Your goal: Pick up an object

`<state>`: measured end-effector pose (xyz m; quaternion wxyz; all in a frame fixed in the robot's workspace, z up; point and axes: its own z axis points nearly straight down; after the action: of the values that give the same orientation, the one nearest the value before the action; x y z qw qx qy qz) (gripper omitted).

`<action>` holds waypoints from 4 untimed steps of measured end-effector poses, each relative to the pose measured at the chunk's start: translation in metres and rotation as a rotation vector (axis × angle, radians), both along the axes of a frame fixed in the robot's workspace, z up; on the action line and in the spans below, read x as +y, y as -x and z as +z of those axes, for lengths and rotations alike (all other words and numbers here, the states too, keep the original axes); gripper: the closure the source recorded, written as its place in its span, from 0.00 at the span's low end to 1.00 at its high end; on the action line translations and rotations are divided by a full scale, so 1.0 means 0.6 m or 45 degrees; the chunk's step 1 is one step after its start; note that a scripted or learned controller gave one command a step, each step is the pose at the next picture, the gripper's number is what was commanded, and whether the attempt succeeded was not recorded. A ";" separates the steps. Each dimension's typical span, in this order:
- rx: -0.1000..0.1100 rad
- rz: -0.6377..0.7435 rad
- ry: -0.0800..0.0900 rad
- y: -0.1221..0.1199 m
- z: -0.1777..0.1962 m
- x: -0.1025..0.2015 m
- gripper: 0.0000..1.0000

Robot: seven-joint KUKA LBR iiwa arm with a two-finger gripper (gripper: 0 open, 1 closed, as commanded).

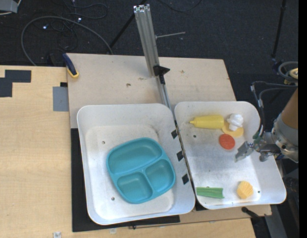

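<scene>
The right bin [213, 170] holds several small objects. A yellow squeeze bottle [209, 122] lies at the back, with a white and yellow piece [235, 123] just to its right. A red round piece [227, 142] sits in front of them. Near the front edge lie a green strip [210, 193] and a yellow-orange chunk [245, 189]. My gripper [253, 154] hangs over the right side of this bin, just right of the red piece and behind the yellow-orange chunk. It is open, with nothing between its fingers.
In the left bin [94, 128] lies a teal divided plate [140, 169]. A metal post [149, 43] rises behind the bins, and black clips [179, 155] sit on the seam between them. Pale wood bench top spreads to the left.
</scene>
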<state>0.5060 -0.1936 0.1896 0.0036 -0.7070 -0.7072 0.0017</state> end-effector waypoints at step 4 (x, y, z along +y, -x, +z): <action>-0.012 0.002 0.004 -0.010 -0.059 0.017 1.00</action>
<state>0.5121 -0.1834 0.1541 -0.0008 -0.7065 -0.7077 -0.0005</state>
